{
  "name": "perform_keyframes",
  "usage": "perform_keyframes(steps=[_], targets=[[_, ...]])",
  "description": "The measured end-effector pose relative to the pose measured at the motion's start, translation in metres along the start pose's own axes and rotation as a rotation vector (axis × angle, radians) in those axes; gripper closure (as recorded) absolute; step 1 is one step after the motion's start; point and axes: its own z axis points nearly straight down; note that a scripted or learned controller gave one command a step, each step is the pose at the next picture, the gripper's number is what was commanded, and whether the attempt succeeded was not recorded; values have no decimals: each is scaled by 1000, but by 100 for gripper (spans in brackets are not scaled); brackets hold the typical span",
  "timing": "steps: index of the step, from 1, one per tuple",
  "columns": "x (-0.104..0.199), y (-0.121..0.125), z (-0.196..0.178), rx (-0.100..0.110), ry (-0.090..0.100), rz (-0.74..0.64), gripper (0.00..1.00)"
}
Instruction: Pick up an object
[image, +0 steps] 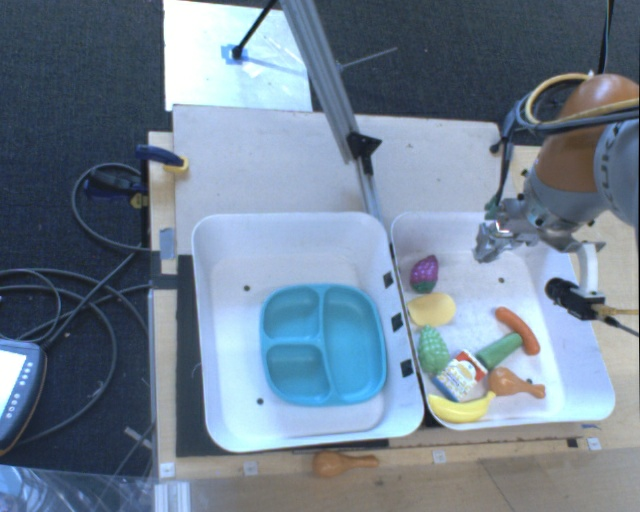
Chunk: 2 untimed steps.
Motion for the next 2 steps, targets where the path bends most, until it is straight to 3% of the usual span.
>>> perform_keyframes(steps=[2], targets=[[-12, 10, -112, 0, -1, -1, 100]])
